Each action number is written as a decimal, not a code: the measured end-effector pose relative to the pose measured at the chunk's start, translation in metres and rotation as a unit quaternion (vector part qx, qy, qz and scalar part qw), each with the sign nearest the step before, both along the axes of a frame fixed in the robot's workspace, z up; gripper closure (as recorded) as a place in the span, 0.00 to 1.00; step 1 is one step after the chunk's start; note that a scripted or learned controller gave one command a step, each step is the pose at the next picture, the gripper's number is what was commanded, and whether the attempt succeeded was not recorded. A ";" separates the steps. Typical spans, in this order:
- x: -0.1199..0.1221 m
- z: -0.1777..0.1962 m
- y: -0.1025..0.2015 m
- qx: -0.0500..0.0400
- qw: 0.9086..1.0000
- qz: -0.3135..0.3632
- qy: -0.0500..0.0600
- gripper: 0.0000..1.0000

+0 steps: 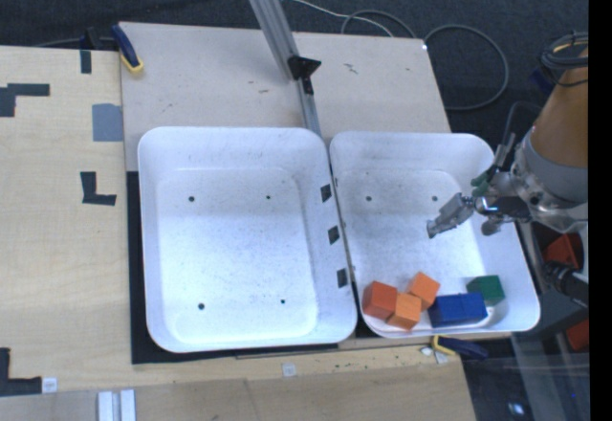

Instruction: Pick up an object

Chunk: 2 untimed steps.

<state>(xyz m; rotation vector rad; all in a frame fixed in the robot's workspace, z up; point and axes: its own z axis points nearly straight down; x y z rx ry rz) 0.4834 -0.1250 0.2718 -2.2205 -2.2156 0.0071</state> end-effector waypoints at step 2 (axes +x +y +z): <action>0.007 0.048 0.047 0.000 1.000 0.004 -0.005 0.00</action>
